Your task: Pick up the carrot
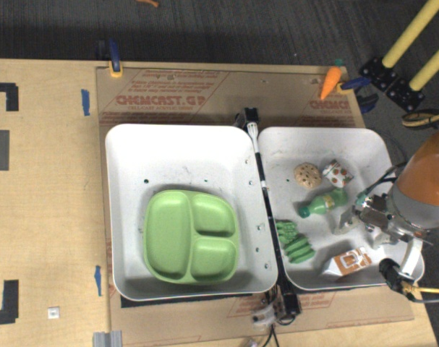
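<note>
The carrot (330, 82), small and orange with a green top, lies on the brown bench board just beyond the far rim of the right bin (277, 142), beside a blue clamp. My gripper (358, 213) is low inside the right bin near its right wall, far from the carrot. It sits just right of a green bottle (320, 205). Nothing is visibly held. The grey arm with its orange band (426, 173) comes in from the right edge.
The right bin also holds a cookie (306, 174), a small printed box (336, 172), green beans (294, 242) and an orange-white carton (348, 262). A green divided plate (191, 234) lies in the left bin (132, 165). Yellow-handled tools (411, 31) lie at the top right.
</note>
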Tool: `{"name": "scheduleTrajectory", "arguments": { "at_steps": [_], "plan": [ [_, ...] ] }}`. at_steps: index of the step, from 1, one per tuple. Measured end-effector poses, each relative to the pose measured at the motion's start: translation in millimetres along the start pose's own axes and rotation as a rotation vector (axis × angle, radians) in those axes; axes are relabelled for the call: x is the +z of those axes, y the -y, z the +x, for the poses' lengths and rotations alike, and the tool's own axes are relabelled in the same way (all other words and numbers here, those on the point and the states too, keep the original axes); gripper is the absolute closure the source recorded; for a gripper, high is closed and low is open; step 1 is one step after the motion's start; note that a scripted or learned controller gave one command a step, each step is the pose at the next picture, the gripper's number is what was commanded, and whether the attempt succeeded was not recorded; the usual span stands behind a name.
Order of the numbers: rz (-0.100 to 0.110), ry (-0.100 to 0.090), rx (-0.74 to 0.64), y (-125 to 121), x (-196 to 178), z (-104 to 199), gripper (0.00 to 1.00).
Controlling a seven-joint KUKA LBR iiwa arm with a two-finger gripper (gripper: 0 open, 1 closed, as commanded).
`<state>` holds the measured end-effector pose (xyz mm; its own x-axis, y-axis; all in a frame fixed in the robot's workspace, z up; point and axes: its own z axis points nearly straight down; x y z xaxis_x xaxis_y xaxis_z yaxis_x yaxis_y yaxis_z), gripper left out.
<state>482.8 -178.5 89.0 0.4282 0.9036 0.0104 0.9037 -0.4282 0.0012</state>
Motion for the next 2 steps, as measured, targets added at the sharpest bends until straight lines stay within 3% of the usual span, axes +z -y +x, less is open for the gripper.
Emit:
{"name": "scheduleTrajectory", "arguments": {
  "at_steps": [2],
  "plan": [
    [-0.009,0.012,-1.113,-20.8,-1.1,-39.7,0.00]
  ]
}}
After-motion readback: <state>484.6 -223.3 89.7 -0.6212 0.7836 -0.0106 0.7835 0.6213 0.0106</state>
